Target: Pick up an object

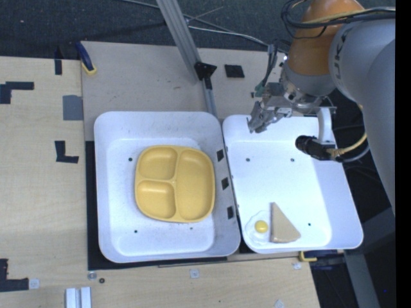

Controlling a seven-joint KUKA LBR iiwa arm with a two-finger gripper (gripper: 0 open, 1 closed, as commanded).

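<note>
Plain light-wood bench [38,191] with bits of black tape on it carries two shallow white bins side by side, with dark floor behind at the top; the left bin [115,172] has a yellow divided plate [174,183] sitting flat around its middle, three compartments, nothing in them; the right bin [321,185] is mostly bare floor, with two small things down in its near-left corner: a tan wedge [282,224] that looks like a slice of something, point facing the far side, and just beside it on the left a little white piece with a yellow dot [260,226], fried-egg style, close enough that they may be touching, hard to tell; the grey arm [366,50] with its orange band comes in from the right, and the gripper [258,124] hangs over the far-left corner of the right bin, right by the rim, well apart from the wedge and the egg thing; its fingers look close together with nothing between them, so clenched on air as far as the view shows; a grey metal pole [183,34] slants down from the top toward the gap between the bins.
</note>
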